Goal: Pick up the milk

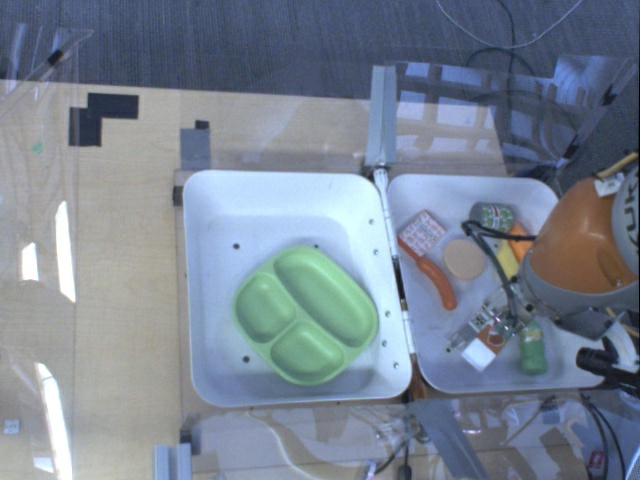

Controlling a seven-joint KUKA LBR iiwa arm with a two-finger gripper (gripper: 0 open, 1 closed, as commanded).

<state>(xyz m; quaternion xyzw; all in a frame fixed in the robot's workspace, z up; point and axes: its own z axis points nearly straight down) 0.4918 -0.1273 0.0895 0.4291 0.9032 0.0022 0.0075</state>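
Observation:
A small white carton with a red-orange patch (480, 354), which looks like the milk, lies near the front of the right bin (440, 378). My gripper (490, 325) hangs right above it, its metal tip just over the carton's upper edge. The view does not show the carton lifted or held. The arm's orange band (585, 243) and grey wrist cover the bin's right side.
In the right bin lie a red-and-white patterned box (422, 233), an orange-red sausage (438, 281), a tan round disc (464, 260), a dark can (493, 215), a yellow piece (508, 260) and a green bottle (532, 349). The left bin (215, 268) holds a green divided plate (305, 313).

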